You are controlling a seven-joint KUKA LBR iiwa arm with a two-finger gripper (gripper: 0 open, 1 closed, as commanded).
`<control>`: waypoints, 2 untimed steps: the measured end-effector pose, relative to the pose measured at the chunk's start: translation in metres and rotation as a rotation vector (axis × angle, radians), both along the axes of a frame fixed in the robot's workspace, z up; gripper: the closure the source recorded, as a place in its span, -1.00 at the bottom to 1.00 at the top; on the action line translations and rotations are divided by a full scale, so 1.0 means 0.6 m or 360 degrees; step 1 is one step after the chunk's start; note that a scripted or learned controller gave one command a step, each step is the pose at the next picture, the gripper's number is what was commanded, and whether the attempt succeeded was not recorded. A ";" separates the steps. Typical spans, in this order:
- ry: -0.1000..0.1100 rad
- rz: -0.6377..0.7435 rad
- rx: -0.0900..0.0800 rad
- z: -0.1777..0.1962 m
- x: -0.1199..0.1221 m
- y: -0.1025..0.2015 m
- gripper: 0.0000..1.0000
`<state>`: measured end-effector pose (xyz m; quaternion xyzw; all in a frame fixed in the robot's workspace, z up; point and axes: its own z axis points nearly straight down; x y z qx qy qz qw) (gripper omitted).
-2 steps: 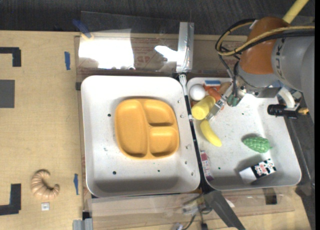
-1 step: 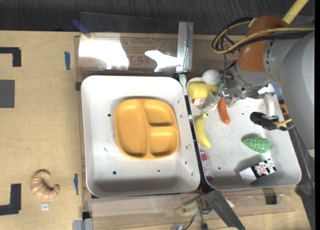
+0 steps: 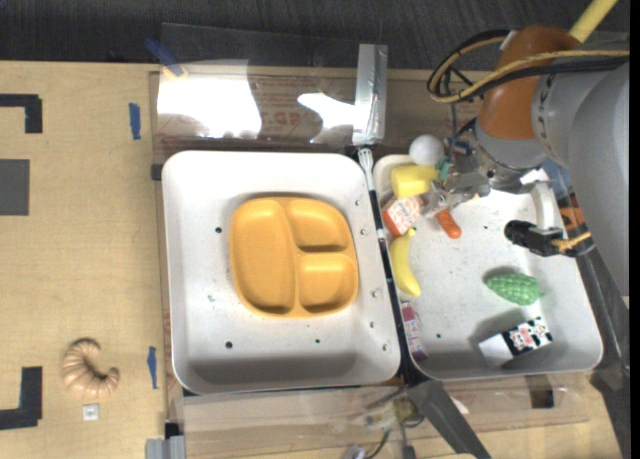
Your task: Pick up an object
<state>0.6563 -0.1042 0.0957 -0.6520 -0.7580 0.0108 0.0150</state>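
Observation:
My gripper (image 3: 452, 185) hangs over the back left part of the right bin (image 3: 470, 297), the arm coming in from the right. Just left of it lie a yellow block (image 3: 410, 181) and a red-and-white packet (image 3: 402, 214). A small orange piece (image 3: 449, 224) sits right below it, and a white ball (image 3: 425, 149) is behind it. A yellow banana (image 3: 404, 265) lies along the bin's left wall. Further off are a green bumpy object (image 3: 514, 287) and a black-and-white patterned box (image 3: 522, 337) near the front right.
The left bin (image 3: 190, 247) holds a yellow divided plate (image 3: 294, 253). A tan croissant-shaped toy (image 3: 90, 367) lies on the bench at the front left. Clear plastic sheeting (image 3: 260, 107) stands behind the left bin.

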 end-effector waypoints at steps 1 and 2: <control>-0.0068 -0.0447 -0.0013 0.153 0.020 0.092 1.00; -0.0057 -0.0478 -0.0013 0.160 -0.038 0.113 1.00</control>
